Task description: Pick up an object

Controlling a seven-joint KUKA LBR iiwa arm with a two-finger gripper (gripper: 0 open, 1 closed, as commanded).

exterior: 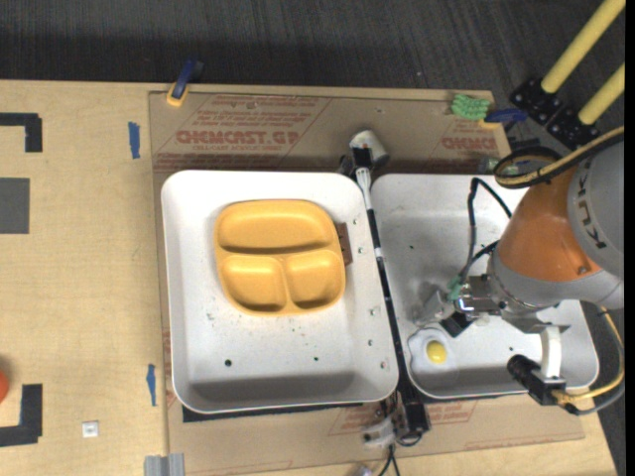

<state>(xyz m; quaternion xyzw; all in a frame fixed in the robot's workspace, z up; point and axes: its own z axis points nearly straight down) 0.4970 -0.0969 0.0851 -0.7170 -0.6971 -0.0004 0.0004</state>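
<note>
A small white disc with a yellow centre, like a toy fried egg point(434, 349), lies at the front left corner of the right bin point(422, 221). My gripper point(445, 314) hangs low in this bin, just above and slightly right of the egg, close to it. Its tip is dark and partly hidden by the wrist. The grey arm with its orange band point(541, 246) reaches in from the right over the bin. A yellow three-compartment plate point(281, 254) lies upside up in the middle of the left bin point(189, 296).
Both bins sit on a cardboard sheet point(248, 127) on the wooden bench. A brown strip point(343, 243) peeks out at the plate's right edge. A small clip point(365, 147) sits at the back between the bins. Yellow poles point(595, 28) stand at the back right.
</note>
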